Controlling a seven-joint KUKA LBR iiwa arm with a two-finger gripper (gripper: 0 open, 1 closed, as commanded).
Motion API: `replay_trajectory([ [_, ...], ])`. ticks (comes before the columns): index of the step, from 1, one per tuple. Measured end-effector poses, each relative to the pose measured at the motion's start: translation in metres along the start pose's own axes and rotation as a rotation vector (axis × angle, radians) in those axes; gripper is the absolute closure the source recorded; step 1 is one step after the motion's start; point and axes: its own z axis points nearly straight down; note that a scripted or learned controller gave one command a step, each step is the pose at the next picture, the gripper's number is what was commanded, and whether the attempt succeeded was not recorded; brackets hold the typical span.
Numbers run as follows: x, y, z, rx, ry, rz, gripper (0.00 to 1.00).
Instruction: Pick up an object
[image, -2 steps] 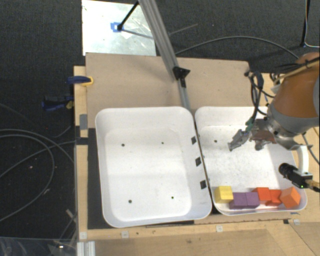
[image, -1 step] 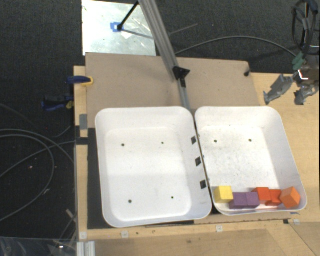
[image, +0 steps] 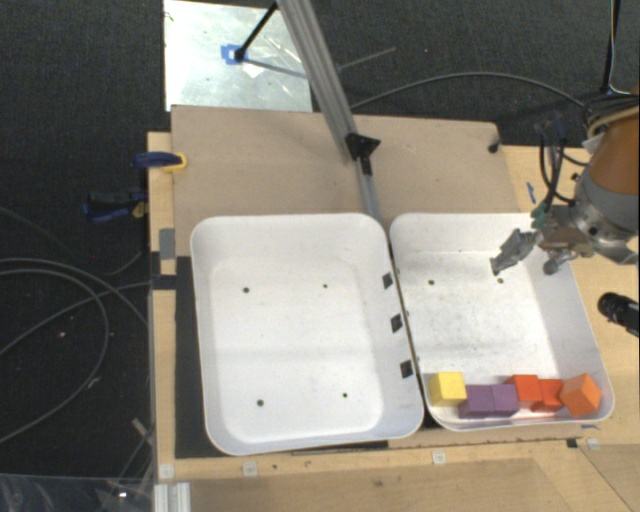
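The tabletop (image: 300, 160) carries two white bins side by side. The left bin (image: 300, 240) sits beside the right bin (image: 470, 330). The arm (image: 615, 175) reaches in from the right, hanging over the right bin's upper part. Its end effector (image: 530, 255) is released, fingers spread, nothing between them. Along that bin's near edge lie a yellow block (image: 447, 387), purple block (image: 489, 400), red-orange block (image: 534, 391) and orange block (image: 581, 395), well apart from the end effector.

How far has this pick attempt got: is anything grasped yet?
Nothing looks done. The gripper hangs open over the right bin, holding nothing. The yellow block, purple block, red block and orange block all lie along its near edge. Approach, grasp and lift remain.
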Motion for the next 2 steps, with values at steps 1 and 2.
replay_trajectory([
  [1,-0.033,0.017,-0.054,-0.013,-0.004,0.000,0.00],
  [2,-0.061,-0.001,-0.127,-0.015,-0.005,0.001,0.00],
])
